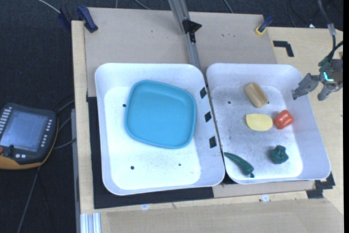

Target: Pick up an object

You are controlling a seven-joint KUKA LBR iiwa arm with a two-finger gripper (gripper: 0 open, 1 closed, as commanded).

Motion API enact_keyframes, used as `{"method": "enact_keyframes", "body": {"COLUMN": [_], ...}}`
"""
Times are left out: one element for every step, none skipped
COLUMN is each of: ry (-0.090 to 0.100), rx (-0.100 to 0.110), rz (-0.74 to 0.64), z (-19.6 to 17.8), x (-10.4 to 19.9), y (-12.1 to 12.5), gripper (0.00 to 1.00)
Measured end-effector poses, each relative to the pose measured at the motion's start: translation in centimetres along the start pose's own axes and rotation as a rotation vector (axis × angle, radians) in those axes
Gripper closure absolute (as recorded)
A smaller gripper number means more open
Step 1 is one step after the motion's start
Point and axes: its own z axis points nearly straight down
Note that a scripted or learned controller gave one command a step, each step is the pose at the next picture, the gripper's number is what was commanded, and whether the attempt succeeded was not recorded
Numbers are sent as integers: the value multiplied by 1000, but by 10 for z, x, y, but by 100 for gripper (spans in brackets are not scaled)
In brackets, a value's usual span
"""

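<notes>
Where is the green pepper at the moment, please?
The green pepper lies in the right bin, at its near left corner, left of the dark green toy.

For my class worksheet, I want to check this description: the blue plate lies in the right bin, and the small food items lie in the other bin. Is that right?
Not quite. The camera view shows the blue plate lying in the left bin, not the right one. The rest holds once that is fixed: the small food items, such as the yellow piece and the green pepper, lie in the other bin.

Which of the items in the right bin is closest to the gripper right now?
The tan bread roll, at the top of the right bin. The gripper sits just right of it; the other items lie lower.
</notes>
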Motion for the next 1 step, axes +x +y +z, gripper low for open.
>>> {"method": "enact_keyframes", "body": {"ry": [0], "rx": [0], "rz": [0], "z": [0], "x": [0], "y": [0], "gripper": [0]}}
